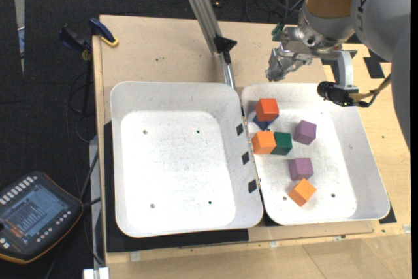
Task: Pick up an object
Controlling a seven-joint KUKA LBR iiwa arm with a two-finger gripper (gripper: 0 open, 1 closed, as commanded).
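I see the grey two-finger gripper hanging above the right white bin's far rim, its grip state I cannot tell, small orange cube just below it, purple cubes beyond

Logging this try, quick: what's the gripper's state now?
Gripper: cannot be told; it hangs above the right bin's far edge, nothing seen between its fingers.

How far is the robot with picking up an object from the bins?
Done: nothing looks lifted; the orange blocks, purple blocks and green block all lie in the right bin. In hand: the claw hangs above that bin's far edge. Left: descend, grasp one block, raise it.
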